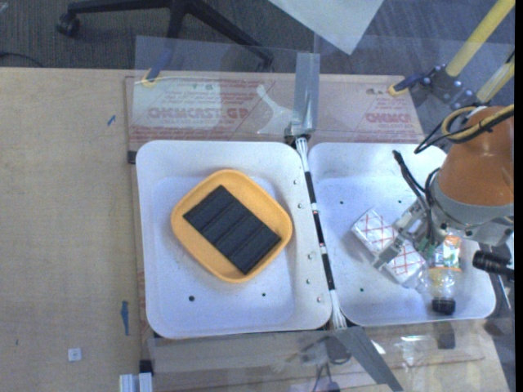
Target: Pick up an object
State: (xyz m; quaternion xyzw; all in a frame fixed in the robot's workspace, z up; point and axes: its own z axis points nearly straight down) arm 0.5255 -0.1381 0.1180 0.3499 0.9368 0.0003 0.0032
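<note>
Where bottle [442, 278] lies, tool [406, 237] above packet [386, 246]

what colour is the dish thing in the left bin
The dish is yellow-orange with a dark, near-black ribbed centre panel, seen clearly in the camera view.

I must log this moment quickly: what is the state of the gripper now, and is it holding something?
Gripper: low in the right bin, at the red-and-white packet; open, closed or holding cannot be told.

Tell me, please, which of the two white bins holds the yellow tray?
The left bin: the yellow tray with its dark insert lies there. The right bin holds a checked packet and a bottle instead.
</note>
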